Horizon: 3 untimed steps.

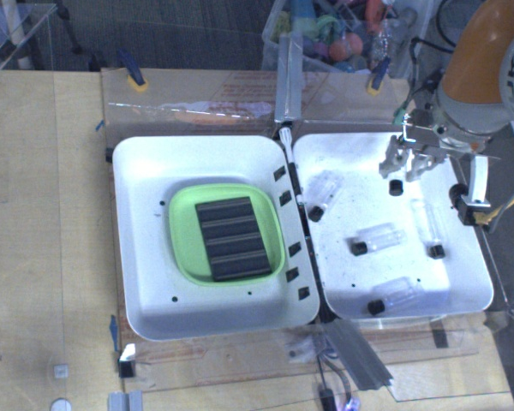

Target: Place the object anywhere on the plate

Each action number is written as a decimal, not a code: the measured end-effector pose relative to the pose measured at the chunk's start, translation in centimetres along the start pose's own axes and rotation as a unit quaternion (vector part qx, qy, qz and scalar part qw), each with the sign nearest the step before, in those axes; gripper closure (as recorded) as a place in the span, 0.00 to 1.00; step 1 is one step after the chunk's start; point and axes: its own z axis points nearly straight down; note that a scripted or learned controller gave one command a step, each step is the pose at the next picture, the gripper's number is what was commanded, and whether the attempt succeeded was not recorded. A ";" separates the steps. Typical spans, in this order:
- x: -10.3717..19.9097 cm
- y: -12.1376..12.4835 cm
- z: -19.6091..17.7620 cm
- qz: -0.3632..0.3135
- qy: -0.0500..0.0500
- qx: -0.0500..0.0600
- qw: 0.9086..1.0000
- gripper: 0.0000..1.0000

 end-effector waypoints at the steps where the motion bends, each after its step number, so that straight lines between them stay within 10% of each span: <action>1: 0.0 0.0 0.0 0.000 0.000 0.000 1.000 0.00; 3: -8.6 5.8 -6.1 0.057 0.000 -0.001 0.998 0.00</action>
